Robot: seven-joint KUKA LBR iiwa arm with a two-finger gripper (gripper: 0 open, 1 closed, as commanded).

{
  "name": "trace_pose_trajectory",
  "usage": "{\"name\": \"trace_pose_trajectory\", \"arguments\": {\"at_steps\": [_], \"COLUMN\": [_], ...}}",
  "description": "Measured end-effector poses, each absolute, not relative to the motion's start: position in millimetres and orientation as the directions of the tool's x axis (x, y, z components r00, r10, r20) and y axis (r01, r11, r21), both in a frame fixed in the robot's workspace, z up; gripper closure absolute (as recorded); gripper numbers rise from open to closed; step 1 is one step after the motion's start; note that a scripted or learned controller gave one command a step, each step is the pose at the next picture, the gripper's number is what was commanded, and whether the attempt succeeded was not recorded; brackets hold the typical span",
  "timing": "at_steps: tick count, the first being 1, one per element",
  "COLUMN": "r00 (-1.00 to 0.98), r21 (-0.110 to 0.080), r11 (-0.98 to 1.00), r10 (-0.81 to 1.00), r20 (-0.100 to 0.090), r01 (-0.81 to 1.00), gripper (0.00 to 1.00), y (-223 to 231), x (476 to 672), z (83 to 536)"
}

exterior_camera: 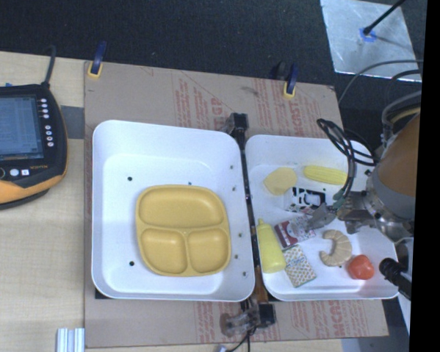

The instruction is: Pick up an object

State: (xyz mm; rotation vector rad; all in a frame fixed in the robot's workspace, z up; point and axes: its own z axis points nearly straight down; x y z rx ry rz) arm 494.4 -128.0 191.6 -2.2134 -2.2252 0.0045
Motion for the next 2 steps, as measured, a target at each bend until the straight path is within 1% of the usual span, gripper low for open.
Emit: {"name": "trace_pose_trajectory", "arguments": {"at_steps": [1, 2], "r00": [-0.004, -0.006], "r21": [-0.003, 0.018], "r11": [0.004, 0.006], "r10": [1.000, 1.000], "r20": [-0.001, -0.006], "r01": [1.000, 1.000], "gripper": [0.00, 0.00], "y": [-185.2, -162.8], "x": [539.0, 605.0], "z": [149.0, 107.9]}}
